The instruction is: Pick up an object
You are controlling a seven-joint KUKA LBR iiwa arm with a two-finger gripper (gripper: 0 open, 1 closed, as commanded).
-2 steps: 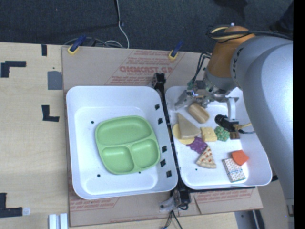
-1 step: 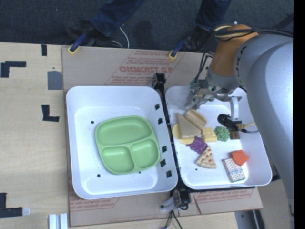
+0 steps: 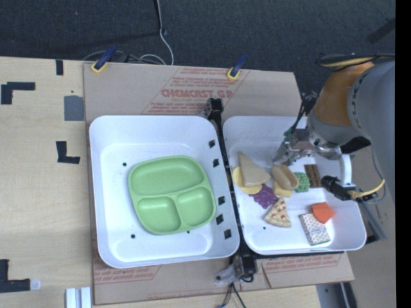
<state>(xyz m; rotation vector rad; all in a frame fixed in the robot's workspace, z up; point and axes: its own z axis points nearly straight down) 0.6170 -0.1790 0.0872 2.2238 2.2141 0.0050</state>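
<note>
Stage: early to middle of the pick, by my reading; nothing is lifted clear of the bin.
Arm: the grey arm (image 3: 366,108) with its orange band reaches in from the right and bends down over the right bin (image 3: 257,133).
Hand: the hand (image 3: 290,151) sits low over the upper middle of the right bin, just above the pile of toy food; whether it is released or clenched I cannot tell, as the tip is small and cluttered from this angle.
Nearest object: a tan bread-like piece (image 3: 284,178) lies just below the hand, close enough to be the likely target, though contact cannot be confirmed.
Other candidates: a beige wedge (image 3: 252,169) over a yellow piece (image 3: 247,185), a purple item (image 3: 264,197), a pizza slice (image 3: 278,215), a small green item (image 3: 302,183), a brown bar (image 3: 313,174), an orange block (image 3: 322,212) and a patterned packet (image 3: 315,230), all resting on the bin floor.
Left bin: the left bin (image 3: 109,140) holds a green divided plate (image 3: 171,194), lying flat and well apart from the hand.
Done: the approach over the pile appears made.
Left: a secure closure on one item, then a lift out of the pile.
Tabletop: the tabletop (image 3: 38,172) carries a cardboard sheet (image 3: 186,92) under both bins.
</note>
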